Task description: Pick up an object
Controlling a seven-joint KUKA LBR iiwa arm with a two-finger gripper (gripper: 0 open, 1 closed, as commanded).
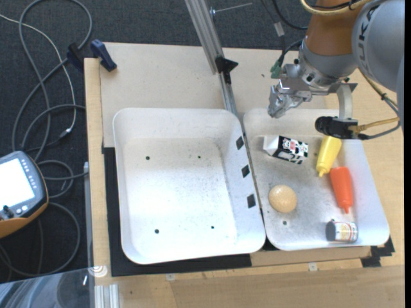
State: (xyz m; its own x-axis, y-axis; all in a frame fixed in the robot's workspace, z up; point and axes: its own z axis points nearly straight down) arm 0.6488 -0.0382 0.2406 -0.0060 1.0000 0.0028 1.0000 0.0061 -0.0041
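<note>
Nearest the camera in the right bin (379, 218) lies a small jar (341, 231), then a tan ball (282, 198), an orange bottle (342, 186) and a yellow bottle (328, 154) — with a small carton (286, 149) at the far end. The gripper (280, 105) hangs above the bin's far rim, holding nothing; whether it is parted or closed I cannot tell. The carton looks like the closest target — best to centre over it and align across its narrow sides before descending.

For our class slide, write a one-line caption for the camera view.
Gripper poised over the right bin's far corner, above carton, yellow bottle, orange bottle, ball and jar.
</note>
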